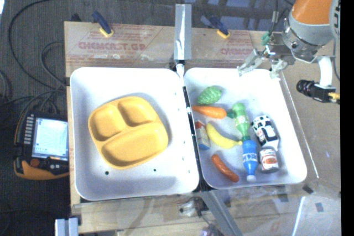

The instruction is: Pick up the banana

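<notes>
The gripper (pixel 260 62), spread open and holding nothing, is seen above the right bin's (pixel 291 119) far edge. The banana (pixel 222 137) lies mid-bin, wedged between a carrot (pixel 210 111), a green bottle (pixel 239 119) and a blue bottle (pixel 249 158); a neighbour could be caught instead.

Grey arm with orange band reaching in from the far right, wrist angled down and leftward, two-finger gripper (pixel 261 64) at the far right of the scene, fingers spread apart with nothing between them, tips pointing near-left
</notes>
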You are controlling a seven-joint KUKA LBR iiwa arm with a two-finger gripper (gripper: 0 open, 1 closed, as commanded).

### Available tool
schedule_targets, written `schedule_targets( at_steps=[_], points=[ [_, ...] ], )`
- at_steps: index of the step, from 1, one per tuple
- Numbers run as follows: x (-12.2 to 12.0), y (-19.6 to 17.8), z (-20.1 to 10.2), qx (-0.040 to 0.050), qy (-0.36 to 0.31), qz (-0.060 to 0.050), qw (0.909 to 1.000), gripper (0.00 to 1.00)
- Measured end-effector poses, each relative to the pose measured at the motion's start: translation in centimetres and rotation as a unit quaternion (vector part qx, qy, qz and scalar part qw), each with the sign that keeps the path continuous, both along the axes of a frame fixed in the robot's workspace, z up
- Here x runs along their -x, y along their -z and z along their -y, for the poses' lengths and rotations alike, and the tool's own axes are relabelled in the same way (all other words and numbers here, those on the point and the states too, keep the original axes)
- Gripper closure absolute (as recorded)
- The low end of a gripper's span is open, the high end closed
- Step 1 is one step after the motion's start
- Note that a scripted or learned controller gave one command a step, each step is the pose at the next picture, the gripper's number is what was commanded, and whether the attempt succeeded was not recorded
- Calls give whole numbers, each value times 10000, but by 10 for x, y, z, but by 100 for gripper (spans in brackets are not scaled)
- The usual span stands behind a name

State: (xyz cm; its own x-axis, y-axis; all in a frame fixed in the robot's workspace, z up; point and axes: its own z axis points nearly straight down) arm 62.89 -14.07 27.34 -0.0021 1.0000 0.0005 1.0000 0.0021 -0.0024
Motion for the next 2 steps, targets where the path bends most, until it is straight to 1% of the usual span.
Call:
schedule_targets(
  at_steps=[1, 2],
  points=[
    [33, 141, -42, -5, -23, -9, 10000, 0],
    [93, 183, -43, 6, -143, 77, 9999, 0]
  ],
)
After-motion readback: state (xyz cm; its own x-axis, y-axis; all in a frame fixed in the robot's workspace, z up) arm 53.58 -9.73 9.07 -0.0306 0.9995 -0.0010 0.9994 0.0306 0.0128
